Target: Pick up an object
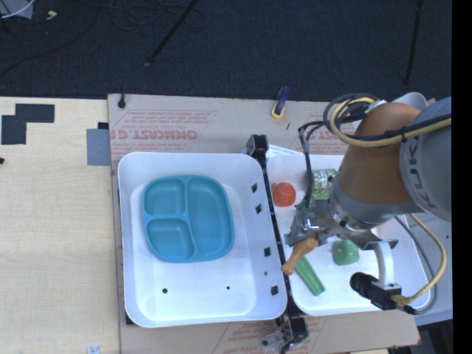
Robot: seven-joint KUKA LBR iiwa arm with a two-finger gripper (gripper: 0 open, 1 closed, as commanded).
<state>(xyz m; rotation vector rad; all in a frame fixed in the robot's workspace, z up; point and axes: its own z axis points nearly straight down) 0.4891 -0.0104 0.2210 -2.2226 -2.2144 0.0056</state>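
My gripper (304, 231) hangs low over the left part of the right bin (413, 271), with the arm's orange band and grey wrist above it. Just below it an orange carrot-shaped piece (298, 257) slants toward the bin's left wall and looks close to the gripper's tip; whether they touch is unclear. A green stick (310, 277) lies beside that piece. A red-orange ball (284, 194) sits up-left of the gripper. Beside the wrist a light green rounded object (344, 253) rests on the bin floor. A green-labelled can (321, 183) is partly hidden behind the arm.
The left bin (147, 286) holds a blue divided plate (186, 218). A black divider with clips (267, 227) runs between the two bins. A black cable end (372, 287) and a yellow hose trail from the arm over the right bin's lower right.
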